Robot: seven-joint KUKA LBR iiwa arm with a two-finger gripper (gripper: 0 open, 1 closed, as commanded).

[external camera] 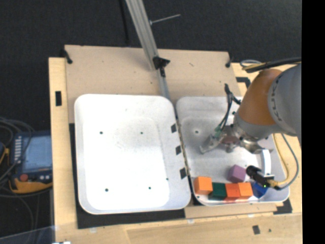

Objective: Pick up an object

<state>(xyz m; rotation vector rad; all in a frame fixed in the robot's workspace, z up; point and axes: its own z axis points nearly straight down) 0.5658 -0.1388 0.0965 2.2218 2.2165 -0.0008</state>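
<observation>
In the right bin (195, 111) my gripper (209, 146) hangs low over the bare white floor near the middle, pointing left. Nothing shows in it. Along the bin's front wall lies a row of blocks: an orange block (204, 184), a green block (219, 190), two more orange blocks (238, 190) and a blue block (260, 189). A purple block (236, 173) sits just behind that row, below and to the right of the gripper. The grey arm with its orange band (256, 103) covers the bin's right side.
The left bin (122, 151) lies beside the right one, the two rims touching. A slanted metal rail (144, 29) rises from the back of the bench. A black cable and connector (256, 174) hang from the wrist over the purple block.
</observation>
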